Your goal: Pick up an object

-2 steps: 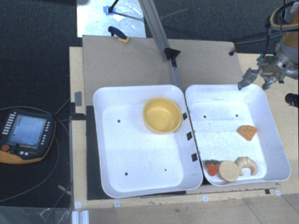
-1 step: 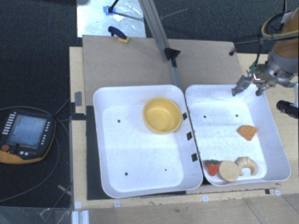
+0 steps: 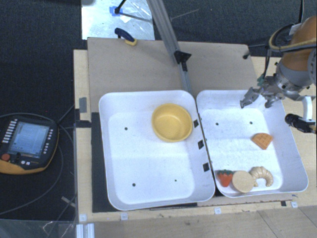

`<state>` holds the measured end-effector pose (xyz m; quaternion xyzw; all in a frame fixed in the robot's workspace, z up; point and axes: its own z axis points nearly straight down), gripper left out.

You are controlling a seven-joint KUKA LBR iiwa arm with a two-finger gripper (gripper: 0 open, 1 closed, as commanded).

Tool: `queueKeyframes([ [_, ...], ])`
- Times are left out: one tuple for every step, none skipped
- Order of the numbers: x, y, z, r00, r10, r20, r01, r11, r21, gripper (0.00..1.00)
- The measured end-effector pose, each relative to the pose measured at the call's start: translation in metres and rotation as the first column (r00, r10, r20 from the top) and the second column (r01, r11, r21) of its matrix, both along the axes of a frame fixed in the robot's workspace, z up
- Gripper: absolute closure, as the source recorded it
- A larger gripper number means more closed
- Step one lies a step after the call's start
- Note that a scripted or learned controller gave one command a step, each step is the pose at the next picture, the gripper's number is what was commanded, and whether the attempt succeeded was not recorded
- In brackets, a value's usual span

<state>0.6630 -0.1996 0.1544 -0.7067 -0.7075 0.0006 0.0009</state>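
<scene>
My gripper (image 3: 258,99) hangs over the back edge of the right bin (image 3: 233,118), its two fingers spread open with nothing between them. In that bin an orange wedge (image 3: 262,141) lies toward the right side, well in front of the gripper. Along the bin's front edge sit a red strawberry-like piece (image 3: 225,177), a round beige disc (image 3: 243,181) and a tan croissant (image 3: 262,174), close together. A yellow bowl (image 3: 172,122) stands upright in the back right part of the left bin (image 3: 129,167).
A grey metal pole (image 3: 168,31) slants from the top down to the gap between the bins. A teach pendant (image 3: 26,144) lies on the floor at the left. A yellow-and-blue clamp (image 3: 126,36) sits at the board's back edge.
</scene>
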Motion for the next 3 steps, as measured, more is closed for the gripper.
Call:
queueKeyframes([
  [0.001,0.0,0.013,1.0,0.001,0.004,-0.001,1.0,-0.001,1.0],
  [0.004,-0.003,0.076,1.0,0.0,0.009,0.0,1.0,-0.002,1.0],
  [0.004,-0.003,0.078,1.0,0.0,0.003,0.0,1.0,-0.001,1.0],
])
